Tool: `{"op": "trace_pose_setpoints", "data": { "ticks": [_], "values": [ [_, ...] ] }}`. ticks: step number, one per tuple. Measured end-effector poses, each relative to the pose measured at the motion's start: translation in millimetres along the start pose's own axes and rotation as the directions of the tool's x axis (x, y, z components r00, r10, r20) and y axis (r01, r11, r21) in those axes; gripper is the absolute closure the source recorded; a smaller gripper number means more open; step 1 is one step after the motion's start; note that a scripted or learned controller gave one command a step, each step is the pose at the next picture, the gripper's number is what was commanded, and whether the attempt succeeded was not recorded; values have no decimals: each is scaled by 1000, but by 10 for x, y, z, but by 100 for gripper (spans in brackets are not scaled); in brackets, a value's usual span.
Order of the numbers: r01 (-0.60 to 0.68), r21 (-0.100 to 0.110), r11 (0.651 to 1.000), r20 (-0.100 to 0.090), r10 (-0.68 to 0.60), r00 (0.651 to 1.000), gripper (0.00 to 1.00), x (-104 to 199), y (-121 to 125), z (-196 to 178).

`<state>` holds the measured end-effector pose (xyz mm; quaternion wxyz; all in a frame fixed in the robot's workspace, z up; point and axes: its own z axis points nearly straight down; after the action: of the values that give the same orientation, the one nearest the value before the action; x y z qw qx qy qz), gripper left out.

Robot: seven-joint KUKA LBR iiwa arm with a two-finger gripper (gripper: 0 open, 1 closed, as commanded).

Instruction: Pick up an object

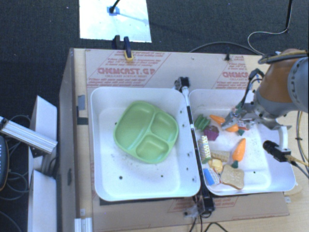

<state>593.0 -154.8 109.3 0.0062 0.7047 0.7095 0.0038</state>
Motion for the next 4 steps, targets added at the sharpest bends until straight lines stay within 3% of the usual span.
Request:
{"op": "trace_pose_setpoints", "data": {
  "ticks": [1,2,3,4],
  "values": [
    [-2,11,1000,-4,2,1000,0,248,673,235],
    [-4,12,1000,-2,4,1000,0,205,622,254],
    [-2,11,1000,-3,2,1000,0,296,691,250],
    [-4,10,1000,-2,4,1000,0,193,761,250]
  ]
}}
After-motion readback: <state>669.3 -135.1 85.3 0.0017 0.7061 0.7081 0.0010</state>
